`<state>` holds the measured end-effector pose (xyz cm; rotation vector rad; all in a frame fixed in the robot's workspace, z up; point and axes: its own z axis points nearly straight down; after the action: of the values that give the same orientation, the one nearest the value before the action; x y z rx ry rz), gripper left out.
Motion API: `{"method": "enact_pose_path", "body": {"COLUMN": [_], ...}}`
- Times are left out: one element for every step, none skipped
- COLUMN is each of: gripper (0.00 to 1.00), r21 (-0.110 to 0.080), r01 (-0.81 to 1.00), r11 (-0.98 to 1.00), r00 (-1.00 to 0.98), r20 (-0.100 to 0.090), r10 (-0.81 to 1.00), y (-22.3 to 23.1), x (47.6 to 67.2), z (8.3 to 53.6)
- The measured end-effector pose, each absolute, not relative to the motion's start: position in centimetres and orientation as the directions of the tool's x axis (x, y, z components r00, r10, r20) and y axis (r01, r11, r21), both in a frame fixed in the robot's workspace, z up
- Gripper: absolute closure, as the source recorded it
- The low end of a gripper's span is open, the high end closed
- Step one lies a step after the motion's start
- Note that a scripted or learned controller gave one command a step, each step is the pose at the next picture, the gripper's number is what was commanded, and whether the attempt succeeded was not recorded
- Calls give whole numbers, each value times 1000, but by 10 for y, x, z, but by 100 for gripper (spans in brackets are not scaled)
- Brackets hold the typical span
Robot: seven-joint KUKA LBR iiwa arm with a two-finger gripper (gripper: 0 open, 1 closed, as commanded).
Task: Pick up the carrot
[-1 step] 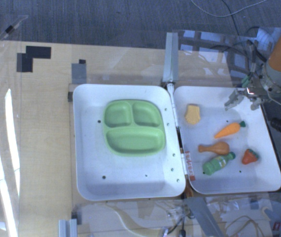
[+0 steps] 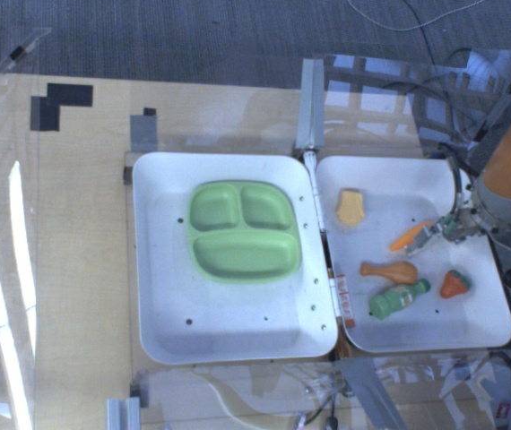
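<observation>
no readable text, labels, brands or numbers on anything in view

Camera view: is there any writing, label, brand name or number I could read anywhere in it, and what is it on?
No text here can be read.
The strip between the two bins bears red marks, too small and blurred to read.
The green bottle shows no label that can be made out.
The green tray, the carrot and the gripper show no writing.
</observation>
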<state>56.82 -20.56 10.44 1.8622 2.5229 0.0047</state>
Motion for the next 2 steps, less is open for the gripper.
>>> {"method": "enact_pose_path", "body": {"gripper": [0,100], "r21": [11,18], "r01": [945,945], "r11": [326,327], "r00": [-326,-327], "r20": [-4,-6], "r10": [945,945], "y": [-154,-153], "x": [583,586], "z": [89,103]}}
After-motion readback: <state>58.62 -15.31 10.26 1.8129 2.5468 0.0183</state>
